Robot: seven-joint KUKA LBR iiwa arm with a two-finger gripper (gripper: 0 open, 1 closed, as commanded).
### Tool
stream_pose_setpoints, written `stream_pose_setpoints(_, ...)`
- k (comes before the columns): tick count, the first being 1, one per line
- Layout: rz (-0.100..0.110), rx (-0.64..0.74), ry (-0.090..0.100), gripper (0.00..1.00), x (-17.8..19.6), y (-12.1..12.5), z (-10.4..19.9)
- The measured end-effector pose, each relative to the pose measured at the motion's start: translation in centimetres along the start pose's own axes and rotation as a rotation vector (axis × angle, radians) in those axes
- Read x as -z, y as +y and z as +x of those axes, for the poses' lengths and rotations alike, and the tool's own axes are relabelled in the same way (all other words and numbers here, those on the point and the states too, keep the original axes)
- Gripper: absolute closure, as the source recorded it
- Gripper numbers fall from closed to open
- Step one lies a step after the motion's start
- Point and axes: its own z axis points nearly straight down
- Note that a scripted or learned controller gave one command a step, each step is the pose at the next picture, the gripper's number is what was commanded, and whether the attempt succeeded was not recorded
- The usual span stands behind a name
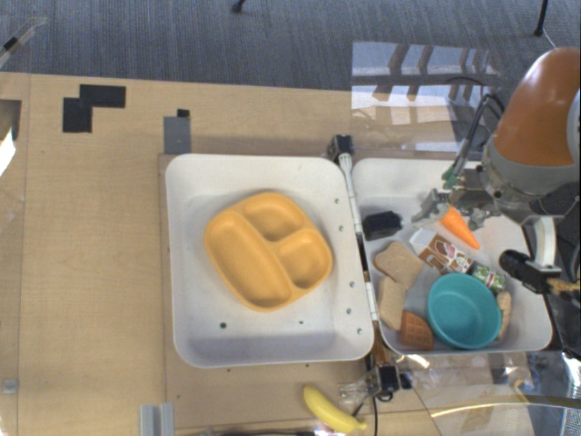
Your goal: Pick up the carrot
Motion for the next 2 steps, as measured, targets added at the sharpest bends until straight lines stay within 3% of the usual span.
stream_pose_setpoints(1,0.010,-0.039,0.000,0.00,-10.1,4.0,-3.5)
stream_pose_setpoints(2,-0.007,-0.181,0.006,0.00,-13.4,5.2,-8.4)
